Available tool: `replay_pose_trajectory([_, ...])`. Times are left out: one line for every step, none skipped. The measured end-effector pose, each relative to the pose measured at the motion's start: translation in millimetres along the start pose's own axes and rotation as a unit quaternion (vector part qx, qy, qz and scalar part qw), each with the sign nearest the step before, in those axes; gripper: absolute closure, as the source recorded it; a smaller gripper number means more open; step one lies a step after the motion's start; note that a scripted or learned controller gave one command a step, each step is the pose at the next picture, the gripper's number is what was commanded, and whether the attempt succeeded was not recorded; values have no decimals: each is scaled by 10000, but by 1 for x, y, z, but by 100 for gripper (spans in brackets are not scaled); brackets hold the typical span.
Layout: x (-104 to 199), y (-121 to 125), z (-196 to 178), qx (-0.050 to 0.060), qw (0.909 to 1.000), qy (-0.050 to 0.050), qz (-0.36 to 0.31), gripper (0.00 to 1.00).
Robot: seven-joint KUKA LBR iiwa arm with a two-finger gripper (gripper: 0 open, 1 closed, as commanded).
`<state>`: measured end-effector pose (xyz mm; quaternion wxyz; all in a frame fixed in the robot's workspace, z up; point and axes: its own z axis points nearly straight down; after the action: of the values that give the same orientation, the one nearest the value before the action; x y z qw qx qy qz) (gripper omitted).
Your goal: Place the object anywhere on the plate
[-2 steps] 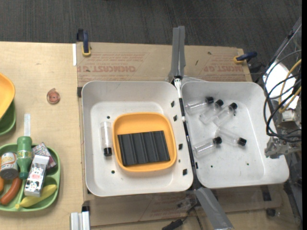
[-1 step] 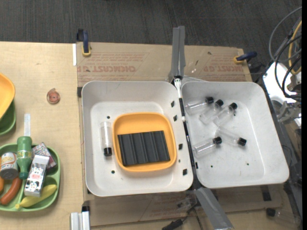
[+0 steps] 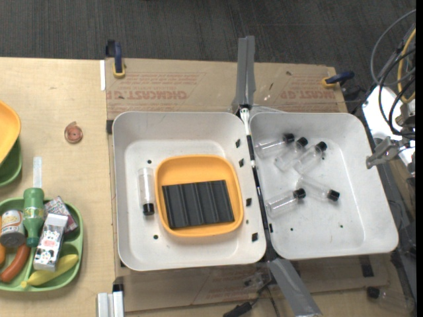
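On the worktop at the near left, a green tray holds toy food and a green bottle. A small pink disc lies farther back.

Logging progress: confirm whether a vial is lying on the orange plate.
No. The orange plate carries a dark ribbed insert, and the nearest vial lies beside it on the left bin floor.

Single fixed cam, mounted high above the bench, looking down at a slant twd far side. Mid-distance: both white bins fit whole, left bin centre-frame, right bin toward right edge. Dark floor fills far strip. Bench's left part runs out of frame.
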<state>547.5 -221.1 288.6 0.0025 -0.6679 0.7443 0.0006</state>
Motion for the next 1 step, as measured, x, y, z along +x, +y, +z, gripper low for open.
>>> replay_pose_trajectory([7, 64, 2, -14, 9878, -6, -1557, 0])
